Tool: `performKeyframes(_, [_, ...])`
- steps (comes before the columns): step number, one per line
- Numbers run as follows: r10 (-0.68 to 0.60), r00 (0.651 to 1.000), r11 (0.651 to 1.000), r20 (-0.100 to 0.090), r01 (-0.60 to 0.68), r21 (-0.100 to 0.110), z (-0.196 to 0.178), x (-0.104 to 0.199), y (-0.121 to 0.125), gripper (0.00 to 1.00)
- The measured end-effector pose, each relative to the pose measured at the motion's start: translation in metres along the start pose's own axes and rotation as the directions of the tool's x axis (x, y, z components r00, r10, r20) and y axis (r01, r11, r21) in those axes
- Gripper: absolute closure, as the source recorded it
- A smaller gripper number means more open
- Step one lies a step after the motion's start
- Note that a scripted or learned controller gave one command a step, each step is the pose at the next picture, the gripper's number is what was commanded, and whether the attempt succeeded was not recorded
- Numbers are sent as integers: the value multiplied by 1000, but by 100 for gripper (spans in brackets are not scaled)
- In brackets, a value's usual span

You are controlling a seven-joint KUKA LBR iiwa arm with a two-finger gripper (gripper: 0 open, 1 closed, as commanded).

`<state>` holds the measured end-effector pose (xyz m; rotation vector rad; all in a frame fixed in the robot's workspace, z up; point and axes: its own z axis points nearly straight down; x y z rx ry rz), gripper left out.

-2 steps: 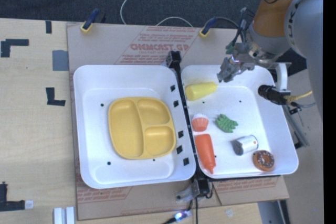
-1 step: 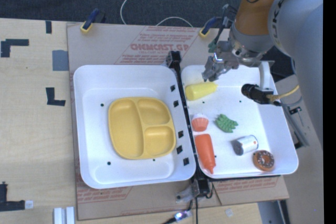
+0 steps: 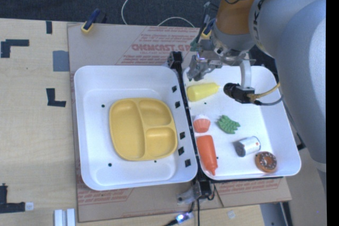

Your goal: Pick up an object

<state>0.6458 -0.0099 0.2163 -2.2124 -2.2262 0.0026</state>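
Plywood bench (image 3: 32,114) fills the left side, marked with dark tape pieces, and a yellow-and-blue clamp (image 3: 90,20) sits at the far corner of the cardboard sheet (image 3: 153,45) under the bins. On that sheet, the left bin (image 3: 85,129) holds a yellow divided plate (image 3: 142,128) with three compartments, lying flat near the bin's middle. A row of black clips (image 3: 181,114) runs along the seam where the two bins meet.

In the right bin (image 3: 275,124), a pale yellow, banana-like object (image 3: 201,91) lies at the far left corner. Nearer, beside the seam, sit a small pink-and-white piece (image 3: 201,125) and, just beyond it, an orange carrot (image 3: 207,153) pointing toward the near rim. A green leafy piece (image 3: 228,124) rests near the middle. Toward the near right corner are a grey-and-white cylinder (image 3: 247,146) and a round brown disc (image 3: 266,162), close together.

The arm (image 3: 286,13) reaches in from the right, its orange band high above the bin's far edge, wrist bent downward. The gripper (image 3: 199,72) hangs just above the pale yellow object's far end; whether it grips anything or how wide it stands cannot be told.
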Motion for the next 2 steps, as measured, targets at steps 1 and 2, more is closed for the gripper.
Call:
performKeyframes(1, [-1,1000,1000,0,1,1,8,56,-7,100])
performKeyframes(2, [-1,1000,1000,-1,1,-1,-5,109,-9,100])
